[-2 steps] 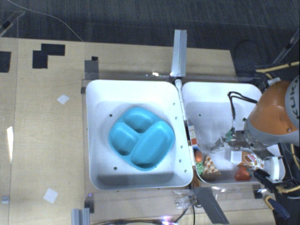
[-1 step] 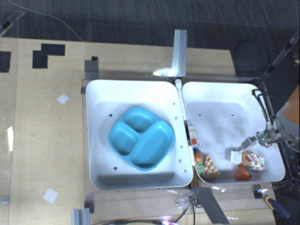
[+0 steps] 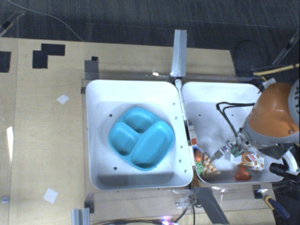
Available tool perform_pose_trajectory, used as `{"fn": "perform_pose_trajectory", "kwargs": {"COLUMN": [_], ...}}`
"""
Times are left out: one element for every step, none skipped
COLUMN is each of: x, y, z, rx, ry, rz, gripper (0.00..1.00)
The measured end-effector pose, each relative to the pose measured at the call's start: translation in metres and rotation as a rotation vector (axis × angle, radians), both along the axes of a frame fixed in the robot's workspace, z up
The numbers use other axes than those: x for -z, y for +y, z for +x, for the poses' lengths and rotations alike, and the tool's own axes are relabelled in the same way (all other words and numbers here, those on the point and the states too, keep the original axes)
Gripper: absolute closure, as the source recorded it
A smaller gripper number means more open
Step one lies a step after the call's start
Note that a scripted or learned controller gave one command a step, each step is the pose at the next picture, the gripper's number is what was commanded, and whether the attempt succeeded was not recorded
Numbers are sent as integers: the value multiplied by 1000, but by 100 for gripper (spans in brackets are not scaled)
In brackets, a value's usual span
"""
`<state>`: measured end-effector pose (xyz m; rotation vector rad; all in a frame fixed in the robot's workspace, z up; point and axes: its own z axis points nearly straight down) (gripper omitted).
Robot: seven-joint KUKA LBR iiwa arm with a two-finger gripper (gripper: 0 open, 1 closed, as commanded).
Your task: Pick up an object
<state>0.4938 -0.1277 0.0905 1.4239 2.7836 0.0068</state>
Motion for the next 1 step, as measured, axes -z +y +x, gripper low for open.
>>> {"fn": "perform_pose_trajectory", "kwargs": {"x": [-78], "y": [-19], "z": [-5], "rx": [-330], "ry": [7], "rz": [-2], "gripper": [0]}}
